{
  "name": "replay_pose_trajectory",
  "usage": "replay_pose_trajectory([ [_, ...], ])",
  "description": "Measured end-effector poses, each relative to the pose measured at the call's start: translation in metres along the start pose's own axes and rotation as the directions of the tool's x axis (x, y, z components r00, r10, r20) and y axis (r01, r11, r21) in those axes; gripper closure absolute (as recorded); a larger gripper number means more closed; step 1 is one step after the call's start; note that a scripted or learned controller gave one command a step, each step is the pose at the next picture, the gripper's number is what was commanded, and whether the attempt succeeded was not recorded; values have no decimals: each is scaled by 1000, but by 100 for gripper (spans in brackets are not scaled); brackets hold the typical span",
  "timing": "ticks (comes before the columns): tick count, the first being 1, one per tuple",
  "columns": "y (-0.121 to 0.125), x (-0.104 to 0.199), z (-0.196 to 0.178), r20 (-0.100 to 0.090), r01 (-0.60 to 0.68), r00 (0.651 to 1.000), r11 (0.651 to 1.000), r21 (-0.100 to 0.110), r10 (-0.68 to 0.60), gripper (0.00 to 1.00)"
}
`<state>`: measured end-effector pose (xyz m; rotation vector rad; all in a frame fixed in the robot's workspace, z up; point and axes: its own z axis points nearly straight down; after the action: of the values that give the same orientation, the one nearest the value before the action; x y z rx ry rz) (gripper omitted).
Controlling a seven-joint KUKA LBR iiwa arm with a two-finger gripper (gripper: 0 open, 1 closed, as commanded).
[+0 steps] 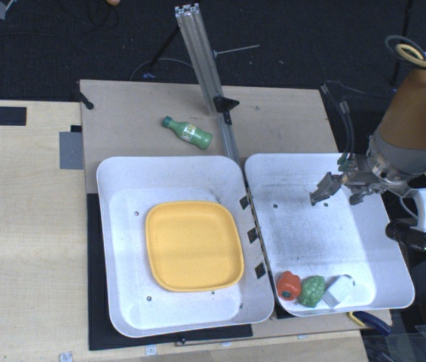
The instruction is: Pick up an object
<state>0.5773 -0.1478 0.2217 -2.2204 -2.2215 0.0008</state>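
Three small objects lie along the front edge of the right bin (303,232): a red toy pepper (289,285), a bumpy green piece (312,290) touching it, and a white-grey block (338,290) just to their right. My gripper (338,196) hangs over the back right part of that bin, well behind the three objects. Its fingers are spread apart with nothing between them, so it is open.
A yellow square plate (194,245) lies in the left bin (122,194). A green bottle (188,132) rests on its side on the bench behind the left bin. A slanted metal bar (205,59) rises behind the gap between the bins.
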Motion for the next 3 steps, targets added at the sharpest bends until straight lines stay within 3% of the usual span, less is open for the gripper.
replay_pose_trajectory([
  [2, -10, -8, 100, -1, 0, 1000, 1000, 4, 0, 0],
  [3, -10, -8, 130, 0, 0, 1000, 1000, -1, 0, 0],
])
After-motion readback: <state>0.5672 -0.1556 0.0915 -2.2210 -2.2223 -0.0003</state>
